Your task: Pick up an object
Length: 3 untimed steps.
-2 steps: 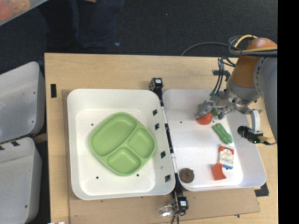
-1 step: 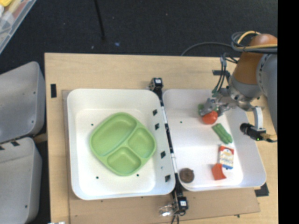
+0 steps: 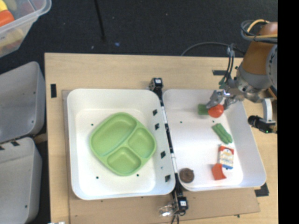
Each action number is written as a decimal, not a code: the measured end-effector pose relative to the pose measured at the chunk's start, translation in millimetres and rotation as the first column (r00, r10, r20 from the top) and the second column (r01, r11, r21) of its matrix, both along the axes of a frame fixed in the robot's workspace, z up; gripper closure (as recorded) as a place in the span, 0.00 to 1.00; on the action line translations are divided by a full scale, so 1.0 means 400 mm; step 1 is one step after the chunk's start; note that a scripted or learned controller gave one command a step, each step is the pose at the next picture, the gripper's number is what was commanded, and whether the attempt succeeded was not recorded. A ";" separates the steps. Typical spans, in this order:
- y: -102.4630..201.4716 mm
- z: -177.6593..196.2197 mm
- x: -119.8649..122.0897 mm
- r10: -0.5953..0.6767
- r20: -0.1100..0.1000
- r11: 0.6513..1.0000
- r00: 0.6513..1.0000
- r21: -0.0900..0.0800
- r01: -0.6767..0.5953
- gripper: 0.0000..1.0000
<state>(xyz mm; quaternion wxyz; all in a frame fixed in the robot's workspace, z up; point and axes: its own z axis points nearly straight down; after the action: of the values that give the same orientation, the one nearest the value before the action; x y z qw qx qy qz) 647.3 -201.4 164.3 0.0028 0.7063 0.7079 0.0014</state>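
Two shallow white bins sit side by side on the wooden worktop (image 3: 112, 69). The left bin (image 3: 74, 125) carries a light green divided plastic plate (image 3: 123, 143). The right bin (image 3: 243, 139) holds the loose pieces: a small round red-orange object (image 3: 216, 110) touching a small green block (image 3: 202, 109) near the upper middle of that bin, a long green pod-shaped piece (image 3: 223, 133) below them, a small red, white and blue carton (image 3: 226, 157), a red block (image 3: 218, 171) just under it, and a dark brown round disc (image 3: 187, 175) at the bin's lower left corner.

At the upper right of the frame the grey arm reaches in, and its gripper (image 3: 219, 99) hangs right over the red-orange object; from this angle I cannot tell how it is set or whether anything is caught.

Judging by the position, the red-orange piece is the target. To do this well, I'd say the gripper should come straight down centred on the red piece alone, since the green block lies against it and could be nudged or wedged in. It should close fully before lifting, and lift slowly, as a round thing may squirt sideways.
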 end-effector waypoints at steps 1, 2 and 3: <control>-0.002 0.110 0.005 0.001 0.000 1.000 1.000 0.000 -0.001 1.00; -0.019 0.226 0.003 0.000 0.000 1.000 1.000 -0.001 0.000 1.00; -0.022 0.328 0.005 0.003 0.000 1.000 1.000 -0.001 -0.003 1.00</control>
<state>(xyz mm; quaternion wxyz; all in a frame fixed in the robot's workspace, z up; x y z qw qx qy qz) 649.4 -210.1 295.5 0.0032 0.7053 0.7089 0.0014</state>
